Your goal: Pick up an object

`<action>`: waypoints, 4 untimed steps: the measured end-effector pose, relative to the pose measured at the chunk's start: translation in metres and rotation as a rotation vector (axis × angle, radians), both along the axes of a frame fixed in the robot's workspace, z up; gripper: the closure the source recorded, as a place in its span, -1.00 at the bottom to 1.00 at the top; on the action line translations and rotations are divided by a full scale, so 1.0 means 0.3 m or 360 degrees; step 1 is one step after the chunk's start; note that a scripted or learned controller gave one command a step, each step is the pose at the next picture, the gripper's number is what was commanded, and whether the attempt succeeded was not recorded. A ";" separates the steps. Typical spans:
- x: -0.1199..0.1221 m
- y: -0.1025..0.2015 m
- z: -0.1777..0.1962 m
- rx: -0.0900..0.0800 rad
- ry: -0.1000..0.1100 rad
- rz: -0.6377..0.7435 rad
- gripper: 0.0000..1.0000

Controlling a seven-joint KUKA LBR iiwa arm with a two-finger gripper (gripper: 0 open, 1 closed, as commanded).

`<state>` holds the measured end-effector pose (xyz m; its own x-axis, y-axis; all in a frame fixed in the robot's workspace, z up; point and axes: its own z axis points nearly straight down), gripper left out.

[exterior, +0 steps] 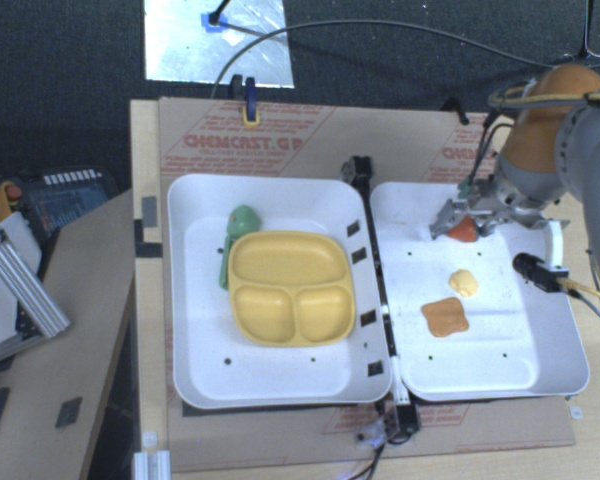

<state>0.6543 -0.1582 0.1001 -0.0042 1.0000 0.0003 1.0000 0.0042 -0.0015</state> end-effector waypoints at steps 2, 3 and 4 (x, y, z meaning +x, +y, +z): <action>0.005 0.001 -0.013 -0.0002 -0.0007 0.0004 1.00; 0.022 0.034 0.162 -0.0001 -0.0010 0.0002 1.00; 0.011 0.007 0.359 -0.0003 -0.0014 -0.0005 1.00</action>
